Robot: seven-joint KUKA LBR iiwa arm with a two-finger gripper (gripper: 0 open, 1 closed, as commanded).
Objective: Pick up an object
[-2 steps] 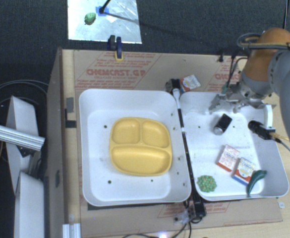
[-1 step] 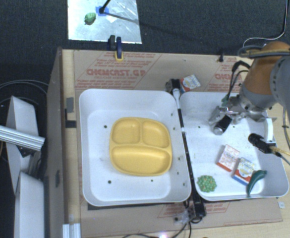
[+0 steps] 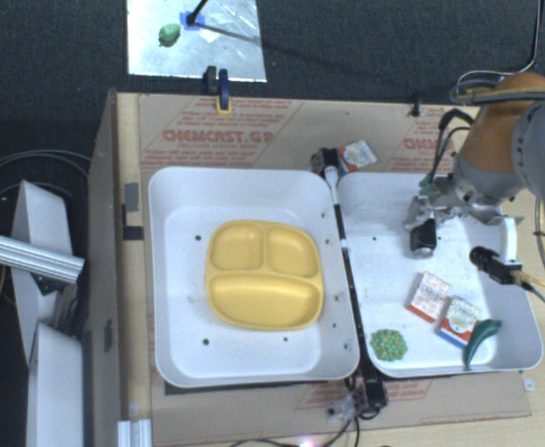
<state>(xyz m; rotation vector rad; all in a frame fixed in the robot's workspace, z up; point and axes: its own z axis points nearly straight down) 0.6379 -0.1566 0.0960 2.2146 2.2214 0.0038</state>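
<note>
On top of the desk (image 3: 253,128), two shallow white bins sit side by side. Largest of what they carry is a yellow divided plate (image 3: 263,275), which lies flat in the middle of the left bin (image 3: 174,250), three compartments facing up. The arm (image 3: 524,147) comes in over the upper right corner of the right bin (image 3: 384,203), grey with an orange band above the wrist. Its gripper (image 3: 423,237) hangs low over the upper middle of that bin's floor, dark and pointed downward; whether its fingers are spread or closed I cannot tell from this angle, and nothing is visibly between them.

Along the lower part of the right bin lie the smaller things. A red-and-white packet (image 3: 429,297) lies near the centre, and just beside it, lower right, a second packet with a blue edge (image 3: 457,322). A dark green curved piece (image 3: 482,337), possibly a toy pepper, rests against that second packet near the bin's lower right wall. A round green lump (image 3: 388,345) sits by the bin's lower left corner, well apart from the gripper.
</note>
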